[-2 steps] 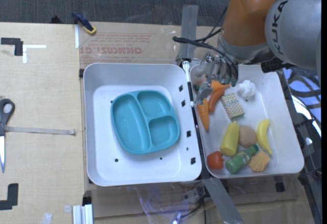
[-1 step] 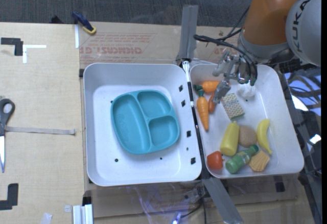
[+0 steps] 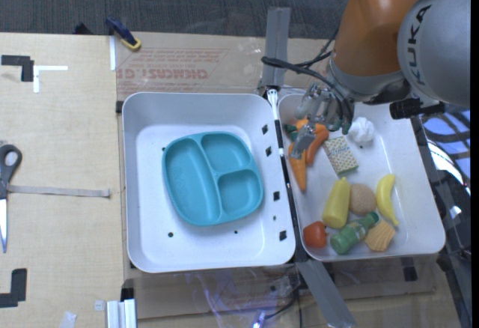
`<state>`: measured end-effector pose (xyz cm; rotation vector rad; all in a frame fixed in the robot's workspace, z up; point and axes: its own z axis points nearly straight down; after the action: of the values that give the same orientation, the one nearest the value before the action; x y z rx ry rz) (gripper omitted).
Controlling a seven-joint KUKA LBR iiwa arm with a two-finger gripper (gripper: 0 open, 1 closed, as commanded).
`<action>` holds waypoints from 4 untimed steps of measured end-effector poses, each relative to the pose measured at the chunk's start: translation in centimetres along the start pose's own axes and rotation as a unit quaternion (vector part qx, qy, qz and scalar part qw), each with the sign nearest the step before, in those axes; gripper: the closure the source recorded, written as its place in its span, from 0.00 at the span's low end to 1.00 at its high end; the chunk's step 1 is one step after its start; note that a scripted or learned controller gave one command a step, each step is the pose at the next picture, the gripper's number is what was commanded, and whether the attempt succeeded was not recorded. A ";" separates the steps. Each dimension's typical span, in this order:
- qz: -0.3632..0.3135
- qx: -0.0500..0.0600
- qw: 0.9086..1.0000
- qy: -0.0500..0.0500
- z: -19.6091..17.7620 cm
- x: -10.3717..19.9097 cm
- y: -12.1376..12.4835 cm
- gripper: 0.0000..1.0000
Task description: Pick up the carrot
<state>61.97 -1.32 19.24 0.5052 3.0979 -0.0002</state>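
2 white bins: left bin (image 3: pixel 138 169) holds a blue plate (image 3: pixel 213 177); right, gripper (image 3: pixel 305 135) pinches the carrot (image 3: pixel 299 162).

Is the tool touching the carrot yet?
Touching. The camera view shows the tool down on the carrot's upper end in the right bin, no gap between them.

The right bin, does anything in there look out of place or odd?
Mostly no. The toy food sits loosely grouped in the right bin. The carrot lies against the bin's left wall, partly under the gripper. The blue divided plate in the left bin sits slightly askew.
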 end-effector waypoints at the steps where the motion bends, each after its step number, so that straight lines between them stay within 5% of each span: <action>1: 0.117 0.000 0.993 -0.001 0.0 -0.9 -1.0 0.00; 2: 0.384 0.001 0.923 0.000 0.1 -2.7 0.3 0.00; 3: 0.500 0.001 0.866 0.001 5.8 -2.3 -11.9 0.00; 4: 0.503 0.001 0.865 0.000 10.0 -6.4 -6.8 0.00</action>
<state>65.92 -9.80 9.28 1.9944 2.4254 -0.0017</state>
